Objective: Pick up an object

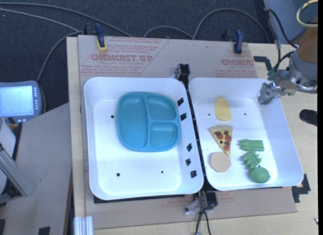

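While the arm (307,52) reaches in from the right, its hand (266,93) hangs over the right bin's (287,143) upper right rim, nothing visibly between the fingers; how wide they stand, cannot tell. Right bin contents: yellow piece (223,109) near the top, pizza slice (222,138) below it, tan round piece (220,162) touching the slice's tip. Green toy vegetables (254,159) sit to their right, near the lower corner. Left bin (101,163) carries a blue divided plate (149,122). All objects well apart from the hand.
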You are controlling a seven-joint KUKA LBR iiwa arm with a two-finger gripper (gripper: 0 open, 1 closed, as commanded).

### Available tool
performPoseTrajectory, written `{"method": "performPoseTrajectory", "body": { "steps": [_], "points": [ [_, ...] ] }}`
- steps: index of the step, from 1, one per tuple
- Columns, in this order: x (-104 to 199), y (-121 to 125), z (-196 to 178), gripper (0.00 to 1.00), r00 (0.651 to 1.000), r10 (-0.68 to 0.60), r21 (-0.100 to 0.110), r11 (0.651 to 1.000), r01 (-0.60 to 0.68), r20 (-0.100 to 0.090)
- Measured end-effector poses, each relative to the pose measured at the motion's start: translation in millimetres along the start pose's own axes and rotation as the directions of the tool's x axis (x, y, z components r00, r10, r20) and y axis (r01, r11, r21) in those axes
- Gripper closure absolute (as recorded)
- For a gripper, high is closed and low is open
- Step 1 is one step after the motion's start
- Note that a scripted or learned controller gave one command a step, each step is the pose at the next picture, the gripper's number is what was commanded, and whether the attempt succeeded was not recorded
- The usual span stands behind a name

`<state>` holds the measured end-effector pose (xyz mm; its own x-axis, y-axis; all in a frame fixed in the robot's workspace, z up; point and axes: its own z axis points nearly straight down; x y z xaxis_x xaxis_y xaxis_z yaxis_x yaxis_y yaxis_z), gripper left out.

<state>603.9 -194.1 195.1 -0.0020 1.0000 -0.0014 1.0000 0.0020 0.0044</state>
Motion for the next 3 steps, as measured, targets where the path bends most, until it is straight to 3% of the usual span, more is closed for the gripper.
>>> {"method": "performPoseTrajectory", "body": {
  "steps": [1, 3],
  "points": [
    [0.1, 1.1, -34.5, 1.0, 1.0, 0.0, 0.001, 1.0, 0.0, 0.0],
    [93.3, 3.4, -29.9, 1.0, 1.0, -0.002, 0.007, 1.0, 0.002, -0.003]
  ]
}}
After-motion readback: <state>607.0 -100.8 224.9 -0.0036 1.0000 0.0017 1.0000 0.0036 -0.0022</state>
